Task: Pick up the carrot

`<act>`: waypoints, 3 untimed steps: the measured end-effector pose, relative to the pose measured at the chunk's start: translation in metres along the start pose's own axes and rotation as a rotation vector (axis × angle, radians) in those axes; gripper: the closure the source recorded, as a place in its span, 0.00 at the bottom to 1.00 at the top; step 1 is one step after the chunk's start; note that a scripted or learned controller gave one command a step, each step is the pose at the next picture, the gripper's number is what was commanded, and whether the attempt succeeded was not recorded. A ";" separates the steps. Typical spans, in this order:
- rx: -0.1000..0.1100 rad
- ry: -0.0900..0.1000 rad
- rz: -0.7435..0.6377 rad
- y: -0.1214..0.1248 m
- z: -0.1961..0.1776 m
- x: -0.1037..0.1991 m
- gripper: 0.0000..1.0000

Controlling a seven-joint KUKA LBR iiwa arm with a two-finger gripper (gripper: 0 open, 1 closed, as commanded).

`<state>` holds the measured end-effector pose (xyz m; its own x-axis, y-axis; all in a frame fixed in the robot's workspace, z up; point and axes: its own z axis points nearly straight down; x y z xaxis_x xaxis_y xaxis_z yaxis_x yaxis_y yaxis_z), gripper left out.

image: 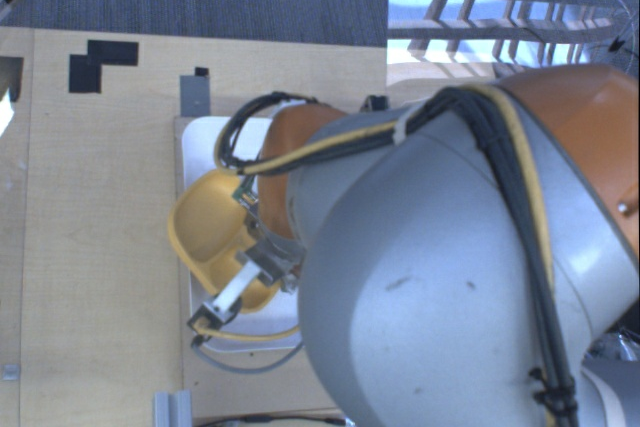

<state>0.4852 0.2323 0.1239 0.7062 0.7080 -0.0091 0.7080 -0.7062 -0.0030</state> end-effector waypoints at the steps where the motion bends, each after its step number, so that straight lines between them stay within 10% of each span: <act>1: -0.001 0.007 0.193 0.001 0.000 0.002 1.00; 2: -0.012 0.020 0.416 0.009 0.029 0.004 1.00; 3: -0.001 -0.024 0.585 0.079 0.032 0.067 1.00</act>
